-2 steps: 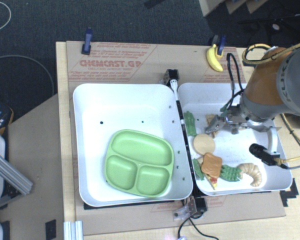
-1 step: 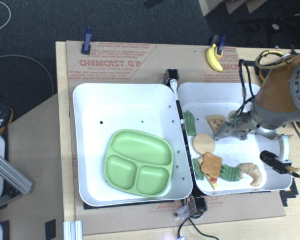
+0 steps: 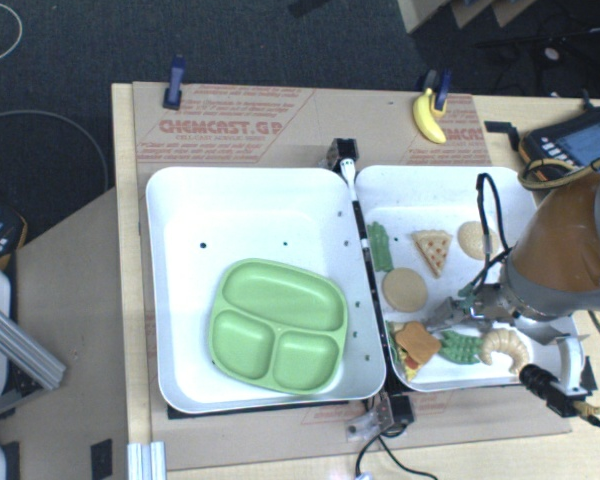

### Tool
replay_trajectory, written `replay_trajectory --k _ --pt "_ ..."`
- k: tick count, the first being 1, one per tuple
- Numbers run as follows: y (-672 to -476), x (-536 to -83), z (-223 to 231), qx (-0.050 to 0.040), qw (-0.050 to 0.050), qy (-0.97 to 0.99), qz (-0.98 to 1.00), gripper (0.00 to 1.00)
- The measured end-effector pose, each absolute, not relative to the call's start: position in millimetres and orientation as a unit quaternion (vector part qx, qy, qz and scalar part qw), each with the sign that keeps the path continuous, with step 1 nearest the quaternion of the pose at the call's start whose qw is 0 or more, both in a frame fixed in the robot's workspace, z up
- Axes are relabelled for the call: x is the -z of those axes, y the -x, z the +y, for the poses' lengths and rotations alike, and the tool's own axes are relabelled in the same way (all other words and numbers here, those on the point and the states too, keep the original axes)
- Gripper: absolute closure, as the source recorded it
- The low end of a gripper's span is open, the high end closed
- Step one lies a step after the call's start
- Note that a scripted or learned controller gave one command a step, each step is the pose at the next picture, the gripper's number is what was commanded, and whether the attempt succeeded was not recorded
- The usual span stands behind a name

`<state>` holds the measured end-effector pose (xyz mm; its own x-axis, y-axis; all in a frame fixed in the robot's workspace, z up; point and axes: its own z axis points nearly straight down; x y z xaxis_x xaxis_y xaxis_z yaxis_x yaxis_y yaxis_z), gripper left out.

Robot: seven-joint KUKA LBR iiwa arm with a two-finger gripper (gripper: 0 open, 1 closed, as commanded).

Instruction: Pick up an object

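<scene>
The right bin holds several toy foods: a green pickle, a pizza slice, a round tan cookie, a pale bun, a sandwich, a green leafy piece and a croissant. My gripper reaches in from the right and hangs low over the bin's front half, between the cookie and the green leafy piece. Its tip sits just above the leafy piece and the sandwich. The arm's grey body and orange band cover the bin's right side.
The left bin holds a green divided plate. A toy banana lies on the bench behind the right bin. A black cable loops over the right bin by the arm. A black divider runs between the bins.
</scene>
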<state>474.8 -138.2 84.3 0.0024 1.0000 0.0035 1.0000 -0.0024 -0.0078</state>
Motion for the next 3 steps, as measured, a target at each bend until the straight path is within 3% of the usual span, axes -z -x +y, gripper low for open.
replay_trajectory --k 1,2,3 --pt "-479.1 -95 -139 0.0003 -0.001 0.708 -0.707 1.00" --pt "-480.8 -190 -52 0.0034 -0.003 0.704 -0.710 1.00" --pt "-479.2 -185 10 0.0006 0.001 0.705 -0.709 1.00"
